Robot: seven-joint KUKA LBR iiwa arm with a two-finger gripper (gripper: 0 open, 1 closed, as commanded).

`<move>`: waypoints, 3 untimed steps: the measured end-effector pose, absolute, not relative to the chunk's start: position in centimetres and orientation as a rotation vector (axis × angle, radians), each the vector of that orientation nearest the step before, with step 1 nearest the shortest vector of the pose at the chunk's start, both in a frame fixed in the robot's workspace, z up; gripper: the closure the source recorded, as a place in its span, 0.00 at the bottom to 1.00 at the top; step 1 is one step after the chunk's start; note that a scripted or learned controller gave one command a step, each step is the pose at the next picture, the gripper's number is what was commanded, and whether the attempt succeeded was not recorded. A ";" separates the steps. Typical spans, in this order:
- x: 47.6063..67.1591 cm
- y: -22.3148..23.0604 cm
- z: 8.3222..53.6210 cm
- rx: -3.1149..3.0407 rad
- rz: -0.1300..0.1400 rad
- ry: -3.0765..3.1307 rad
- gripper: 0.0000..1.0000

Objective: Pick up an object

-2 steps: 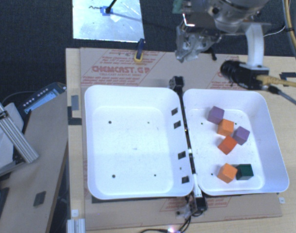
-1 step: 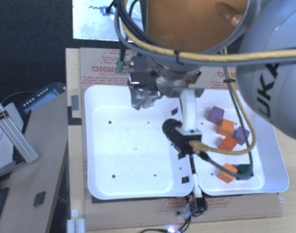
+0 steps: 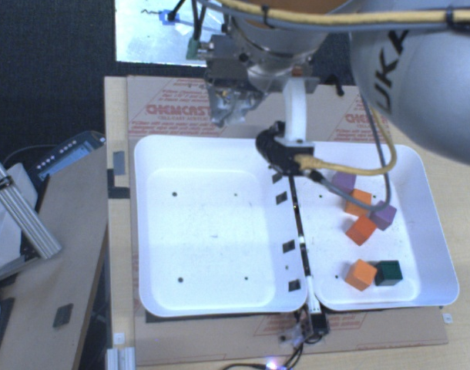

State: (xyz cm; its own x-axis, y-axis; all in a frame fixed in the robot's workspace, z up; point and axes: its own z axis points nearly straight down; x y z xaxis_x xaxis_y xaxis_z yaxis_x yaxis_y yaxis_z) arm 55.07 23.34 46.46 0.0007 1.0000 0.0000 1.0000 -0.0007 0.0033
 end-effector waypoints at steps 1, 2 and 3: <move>54.7 23.4 54.0 2.213 0.015 2.225 1.00; 51.7 22.0 38.5 2.225 -0.024 2.227 1.00; 53.5 23.5 54.5 2.210 0.030 2.223 1.00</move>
